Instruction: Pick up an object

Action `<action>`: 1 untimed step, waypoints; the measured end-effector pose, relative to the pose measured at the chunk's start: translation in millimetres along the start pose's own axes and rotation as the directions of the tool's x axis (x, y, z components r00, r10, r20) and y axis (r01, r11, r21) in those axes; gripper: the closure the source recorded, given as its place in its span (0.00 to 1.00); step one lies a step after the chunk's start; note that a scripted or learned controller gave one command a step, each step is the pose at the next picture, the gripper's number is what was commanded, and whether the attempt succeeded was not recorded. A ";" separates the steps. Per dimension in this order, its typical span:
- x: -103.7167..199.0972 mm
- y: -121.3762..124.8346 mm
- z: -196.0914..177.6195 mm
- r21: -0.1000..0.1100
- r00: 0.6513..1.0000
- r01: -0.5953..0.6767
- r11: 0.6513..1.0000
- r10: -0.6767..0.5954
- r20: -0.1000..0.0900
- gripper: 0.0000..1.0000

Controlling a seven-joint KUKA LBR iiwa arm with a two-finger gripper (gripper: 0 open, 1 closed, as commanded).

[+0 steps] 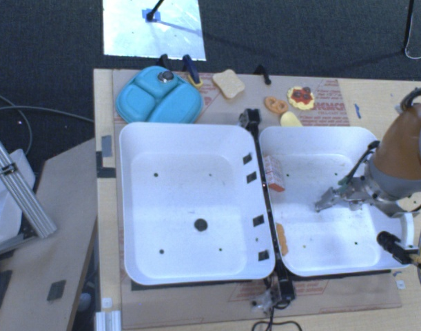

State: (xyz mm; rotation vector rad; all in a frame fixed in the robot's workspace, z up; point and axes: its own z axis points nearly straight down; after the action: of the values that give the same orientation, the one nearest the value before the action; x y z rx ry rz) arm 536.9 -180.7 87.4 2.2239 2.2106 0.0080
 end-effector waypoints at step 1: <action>-26.3 67.4 0.1 -0.003 1.000 0.011 1.000 -0.011 0.003 0.00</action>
State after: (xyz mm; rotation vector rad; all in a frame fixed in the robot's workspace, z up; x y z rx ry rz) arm 604.1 -207.4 87.8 2.2082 2.2199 0.0074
